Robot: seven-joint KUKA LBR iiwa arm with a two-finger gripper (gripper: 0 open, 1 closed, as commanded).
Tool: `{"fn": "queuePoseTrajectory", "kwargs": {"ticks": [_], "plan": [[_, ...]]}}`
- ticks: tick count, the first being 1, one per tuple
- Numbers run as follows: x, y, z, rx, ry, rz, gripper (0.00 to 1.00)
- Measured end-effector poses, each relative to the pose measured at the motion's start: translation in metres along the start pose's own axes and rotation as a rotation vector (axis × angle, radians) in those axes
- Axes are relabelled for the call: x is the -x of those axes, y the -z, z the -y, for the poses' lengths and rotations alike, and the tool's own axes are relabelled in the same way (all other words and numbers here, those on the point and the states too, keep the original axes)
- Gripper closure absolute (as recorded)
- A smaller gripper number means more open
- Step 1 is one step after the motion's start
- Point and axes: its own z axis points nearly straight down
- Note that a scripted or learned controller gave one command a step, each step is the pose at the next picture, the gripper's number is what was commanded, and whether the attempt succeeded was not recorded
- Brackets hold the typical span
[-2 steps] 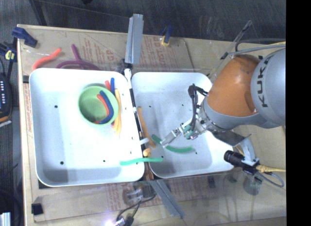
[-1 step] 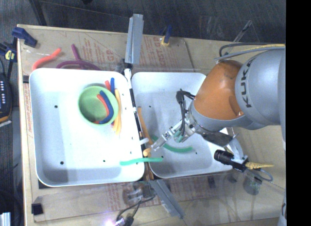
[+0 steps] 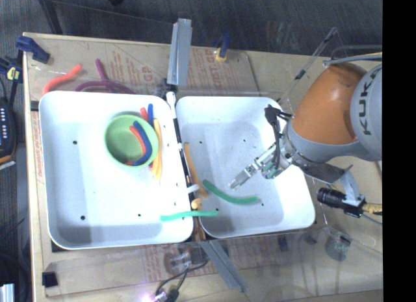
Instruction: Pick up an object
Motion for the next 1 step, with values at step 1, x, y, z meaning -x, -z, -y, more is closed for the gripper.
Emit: {"fn": "queuePoseTrajectory", "kwargs": {"ticks": [1], "plan": [[-0.0339,-0.1157,-0.0244,0.002,-0.234,0.019,0.0]]}}
